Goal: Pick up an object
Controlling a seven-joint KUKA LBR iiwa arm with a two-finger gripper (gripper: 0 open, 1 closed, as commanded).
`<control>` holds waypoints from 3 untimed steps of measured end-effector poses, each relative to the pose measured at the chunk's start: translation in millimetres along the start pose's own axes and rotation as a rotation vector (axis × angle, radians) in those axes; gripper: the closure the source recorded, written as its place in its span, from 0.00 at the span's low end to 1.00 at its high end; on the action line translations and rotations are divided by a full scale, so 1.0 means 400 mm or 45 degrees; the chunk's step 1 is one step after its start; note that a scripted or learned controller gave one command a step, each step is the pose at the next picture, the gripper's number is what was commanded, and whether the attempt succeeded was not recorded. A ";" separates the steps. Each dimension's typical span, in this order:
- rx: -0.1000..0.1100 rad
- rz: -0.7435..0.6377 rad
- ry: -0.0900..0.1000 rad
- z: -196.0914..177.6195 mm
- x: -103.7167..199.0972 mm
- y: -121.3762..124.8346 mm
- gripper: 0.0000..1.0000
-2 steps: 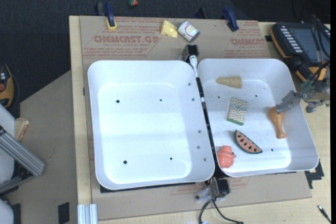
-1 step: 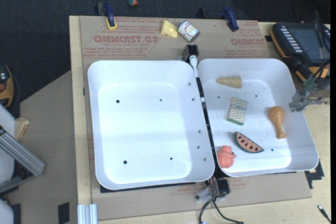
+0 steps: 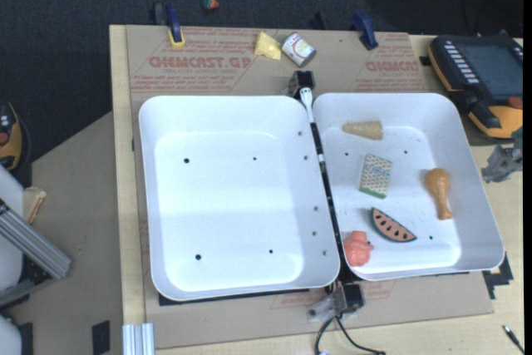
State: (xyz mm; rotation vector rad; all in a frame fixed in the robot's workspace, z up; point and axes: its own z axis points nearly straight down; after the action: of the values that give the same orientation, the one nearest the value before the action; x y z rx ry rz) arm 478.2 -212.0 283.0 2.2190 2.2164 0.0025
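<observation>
Objects for the pick lie scattered in the right bin (image 3: 465, 137), one of two shallow white bins set side by side on a cardboard-topped bench (image 3: 133, 179). Closest to the right wall is a toy drumstick (image 3: 439, 191), orange-brown, its thick end pointing far. A grey gripper (image 3: 501, 162) shows at the right edge of the scene, outside the bin and level with the drumstick; the bin's right wall stands between the two, and they do not touch. Whether the gripper is open or closed cannot be told, and nothing is seen in its grasp. Left of the drumstick, near the bin's middle, sits a pale checkered block (image 3: 376, 175). A tan cone (image 3: 363, 129) lies at the far side of the bin, tip pointing right. Toward the near side rests a watermelon slice (image 3: 391, 226), red with a dark rind, and just beside it at the near left corner a pink lump (image 3: 357, 248). All of these lie well apart from the gripper. The left bin (image 3: 224, 120) adjoins the right one along a dark seam. Beyond the bins, on the far strip of the bench, lie a yellow piece (image 3: 268, 46) and a small white box (image 3: 298, 50), flanked by two blue clamps (image 3: 174, 25). A dark pendant with an orange rim (image 3: 486, 71) sits at far right.
</observation>
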 end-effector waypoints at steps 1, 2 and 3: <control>-0.005 -0.004 -0.002 -0.152 0.011 0.006 1.00; 0.016 -0.009 0.009 0.057 0.152 0.001 1.00; -0.003 -0.003 0.000 -0.126 0.130 0.005 1.00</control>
State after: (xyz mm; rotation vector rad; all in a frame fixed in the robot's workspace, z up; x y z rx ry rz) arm 480.0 -159.7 333.2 2.2150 2.2175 0.0050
